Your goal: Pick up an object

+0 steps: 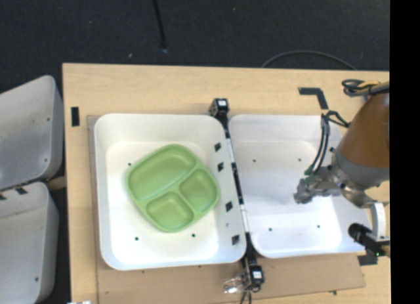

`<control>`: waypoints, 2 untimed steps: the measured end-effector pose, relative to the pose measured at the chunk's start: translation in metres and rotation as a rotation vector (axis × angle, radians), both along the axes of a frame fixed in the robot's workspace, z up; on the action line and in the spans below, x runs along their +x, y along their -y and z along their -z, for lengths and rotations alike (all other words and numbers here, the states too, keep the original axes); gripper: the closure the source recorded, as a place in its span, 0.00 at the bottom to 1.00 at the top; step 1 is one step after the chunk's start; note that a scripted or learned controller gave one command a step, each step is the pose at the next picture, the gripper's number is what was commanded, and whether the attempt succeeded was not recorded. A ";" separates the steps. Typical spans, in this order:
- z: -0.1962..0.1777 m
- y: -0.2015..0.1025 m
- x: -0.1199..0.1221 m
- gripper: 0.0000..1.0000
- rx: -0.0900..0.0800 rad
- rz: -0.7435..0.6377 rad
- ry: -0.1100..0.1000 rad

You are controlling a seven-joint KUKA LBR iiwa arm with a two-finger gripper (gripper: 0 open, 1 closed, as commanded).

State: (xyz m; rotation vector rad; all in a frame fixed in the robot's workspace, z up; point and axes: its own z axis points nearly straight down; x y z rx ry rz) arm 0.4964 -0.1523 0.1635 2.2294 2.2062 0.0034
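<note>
Item one: a green plate [172, 188] with three compartments, lying flat in the left bin [105, 230], roughly at its centre and well apart from every wall. We take it for the thing to be picked up, as we see nothing else loose in either bin. It lies turned at a slant to the bin's sides, so its raised rim offers an edge to pinch from above.

Item two: the right bin [289, 243], touching the left bin along a shared divider fitted with small black clips.

Item three: the arm [367, 145], reaching in from the right, its orange band above the wrist. The gripper [306, 191] hangs over the middle of the right bin, pointing toward the divider, and we see nothing between its fingers. The end is small and blurred, so we cannot tell whether it is spread or pressed together.

Item four: the wooden bench [151, 89] bearing both bins.

Our judgement: the pick has not begun; the gripper must cross the divider to the left bin before lowering onto the plate's rim
</note>
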 end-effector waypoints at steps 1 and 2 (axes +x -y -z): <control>-0.052 0.002 0.002 1.00 -0.001 -0.016 0.002; -0.046 -0.050 0.011 1.00 0.003 -0.017 -0.004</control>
